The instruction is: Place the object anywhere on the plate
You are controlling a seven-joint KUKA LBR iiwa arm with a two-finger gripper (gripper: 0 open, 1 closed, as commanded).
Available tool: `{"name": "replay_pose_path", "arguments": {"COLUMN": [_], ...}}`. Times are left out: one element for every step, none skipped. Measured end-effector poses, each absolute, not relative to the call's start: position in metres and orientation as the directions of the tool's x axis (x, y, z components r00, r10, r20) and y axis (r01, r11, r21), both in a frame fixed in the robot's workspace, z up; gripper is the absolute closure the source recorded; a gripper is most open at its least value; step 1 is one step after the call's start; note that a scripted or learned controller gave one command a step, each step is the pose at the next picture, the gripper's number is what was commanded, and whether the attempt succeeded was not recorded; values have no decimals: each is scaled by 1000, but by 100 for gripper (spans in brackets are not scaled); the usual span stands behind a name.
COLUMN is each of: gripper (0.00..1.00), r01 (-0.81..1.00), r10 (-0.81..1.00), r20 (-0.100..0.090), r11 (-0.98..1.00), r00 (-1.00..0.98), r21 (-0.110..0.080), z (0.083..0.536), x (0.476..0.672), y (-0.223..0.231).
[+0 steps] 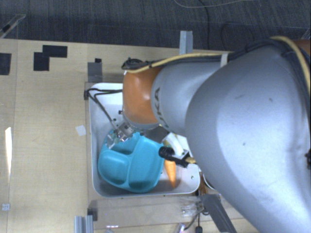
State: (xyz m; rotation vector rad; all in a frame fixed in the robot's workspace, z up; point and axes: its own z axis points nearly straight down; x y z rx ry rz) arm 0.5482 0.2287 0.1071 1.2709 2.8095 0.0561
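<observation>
A light blue plate (130, 168) with raised compartments lies tilted in the front part of the left white bin (95, 130). An orange, carrot-shaped object (170, 174) lies just off the plate's right edge, on the bin floor. My gripper (116, 138) hangs below the orange wrist band and is low over the plate's upper left rim, close to it or touching it. The arm's grey body covers the wrist from above, and I see no object at the gripper's tip.
The big grey arm (233, 110) hides the right bin and the back of the left one. The left bin's front wall (141, 194) runs just below the plate. Black markers (48, 56) sit on the wooden bench at far left.
</observation>
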Motion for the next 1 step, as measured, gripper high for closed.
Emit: {"name": "replay_pose_path", "arguments": {"gripper": [0], "r01": [750], "r10": [752], "r20": [-37], "r11": [659], "r00": [-658], "r21": [57], "z": [106], "x": [548], "y": [229]}}
